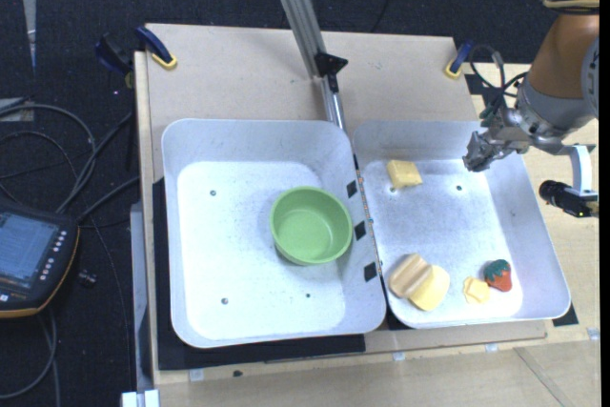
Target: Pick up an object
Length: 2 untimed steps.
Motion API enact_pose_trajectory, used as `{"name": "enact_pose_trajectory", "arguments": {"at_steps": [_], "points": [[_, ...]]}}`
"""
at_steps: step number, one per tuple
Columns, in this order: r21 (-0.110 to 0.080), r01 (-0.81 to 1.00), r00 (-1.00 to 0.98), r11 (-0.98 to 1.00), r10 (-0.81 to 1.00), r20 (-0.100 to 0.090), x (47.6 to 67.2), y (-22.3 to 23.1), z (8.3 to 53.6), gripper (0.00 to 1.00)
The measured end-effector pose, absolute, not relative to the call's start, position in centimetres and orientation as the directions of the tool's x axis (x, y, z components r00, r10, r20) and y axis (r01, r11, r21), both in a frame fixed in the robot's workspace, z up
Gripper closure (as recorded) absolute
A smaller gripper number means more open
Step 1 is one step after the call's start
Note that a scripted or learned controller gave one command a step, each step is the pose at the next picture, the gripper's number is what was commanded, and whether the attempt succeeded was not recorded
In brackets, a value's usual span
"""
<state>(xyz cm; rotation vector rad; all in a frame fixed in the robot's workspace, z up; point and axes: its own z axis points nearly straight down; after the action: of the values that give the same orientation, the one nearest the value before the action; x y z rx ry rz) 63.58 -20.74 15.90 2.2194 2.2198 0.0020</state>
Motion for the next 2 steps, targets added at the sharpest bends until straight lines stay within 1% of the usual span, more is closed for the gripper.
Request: {"name": "enact_pose_trajectory", "arguments": {"at_steps": [1,2], "points": [[0.003,1.000,0.000,0.000,1.000,-0.001,63.0,-20.5,20.4,1.00],[0.001,1.000,0.000,0.000,1.000,0.000,63.0,-20.5,22.5,1.00]]}}
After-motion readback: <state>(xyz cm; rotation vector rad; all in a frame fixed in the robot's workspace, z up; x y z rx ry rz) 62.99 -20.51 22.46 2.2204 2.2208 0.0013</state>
